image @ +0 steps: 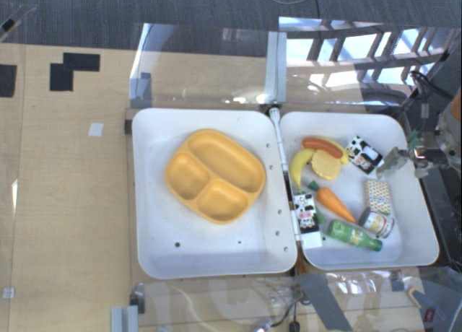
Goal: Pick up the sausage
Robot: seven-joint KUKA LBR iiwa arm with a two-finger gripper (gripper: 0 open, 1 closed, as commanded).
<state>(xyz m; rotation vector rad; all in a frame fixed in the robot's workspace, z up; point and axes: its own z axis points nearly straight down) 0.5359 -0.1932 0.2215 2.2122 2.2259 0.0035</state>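
The sausage [323, 146] is a short red-orange link lying near the back of the right bin [415, 251], just above a banana [299, 167] and a round yellow item [326, 168]. My gripper [394, 162] hangs over the right bin's right side, roughly a hand's width to the right of the sausage and apart from it. A small cow-patterned carton [363, 154] lies between the two. Nothing shows at the gripper's tip.
The right bin also holds a carrot [336, 204], a green bottle [354, 235], a small can [377, 224], a patterned packet [377, 197] and a second cow-patterned carton [307, 215]. A yellow divided plate [215, 175] sits in the left bin [155, 251].
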